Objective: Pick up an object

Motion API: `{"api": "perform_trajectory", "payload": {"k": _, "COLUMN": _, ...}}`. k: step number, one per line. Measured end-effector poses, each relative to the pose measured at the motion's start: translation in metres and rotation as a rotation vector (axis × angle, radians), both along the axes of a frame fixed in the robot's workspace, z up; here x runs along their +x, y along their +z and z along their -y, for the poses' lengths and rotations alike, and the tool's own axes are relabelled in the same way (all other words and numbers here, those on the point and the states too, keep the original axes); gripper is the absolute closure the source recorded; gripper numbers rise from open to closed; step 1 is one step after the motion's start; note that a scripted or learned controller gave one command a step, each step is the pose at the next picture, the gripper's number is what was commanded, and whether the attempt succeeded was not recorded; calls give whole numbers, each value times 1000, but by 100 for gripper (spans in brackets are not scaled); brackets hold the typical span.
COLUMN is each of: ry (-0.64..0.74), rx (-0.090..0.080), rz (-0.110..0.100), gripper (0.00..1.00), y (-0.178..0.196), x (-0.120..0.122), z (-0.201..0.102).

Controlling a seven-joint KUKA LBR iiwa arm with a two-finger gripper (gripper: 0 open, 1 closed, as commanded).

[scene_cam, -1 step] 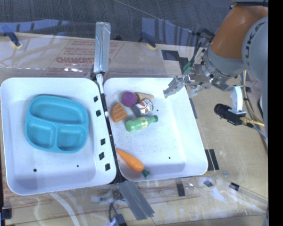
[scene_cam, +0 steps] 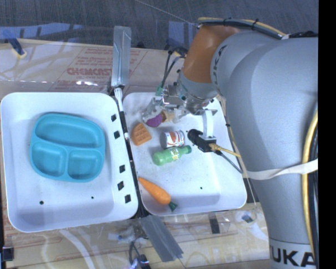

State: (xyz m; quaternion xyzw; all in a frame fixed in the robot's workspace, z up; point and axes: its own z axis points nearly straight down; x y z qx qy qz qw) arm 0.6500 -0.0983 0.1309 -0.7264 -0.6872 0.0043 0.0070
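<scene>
The end effector (scene_cam: 163,106) hung low over the far end of the right bin (scene_cam: 213,198), apparently lowered for a pick on the purple object (scene_cam: 154,120) lying just beneath and a little nearer the camera than its tip. Whether it was open, closed or gripping anything could not be told; the metal parts blurred into the wrist and the bin's white floor.

The other candidates lay on the near side of the end effector: an orange waffle-like piece (scene_cam: 140,133) just toward the divider between the 2 bins, a small can (scene_cam: 172,138) and a green bottle (scene_cam: 171,155) touching or nearly touching one another, and a carrot (scene_cam: 155,191) well apart, close to the near rim. These seemed scattered loosely rather than arranged, so each offered a different approach.

Room looked tight. The purple object sat near the far wall and the waffle piece, so a descent risked brushing either. The carrot had more open floor around it. The left bin (scene_cam: 22,206), away from the end effector, held a blue compartment tray (scene_cam: 67,147).
</scene>
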Motion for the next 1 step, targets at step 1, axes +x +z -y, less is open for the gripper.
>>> {"api": "perform_trajectory", "payload": {"k": 1, "ry": 97, "rx": -1, "rz": 17, "gripper": 0, "y": -34, "x": 5, "z": 9}}
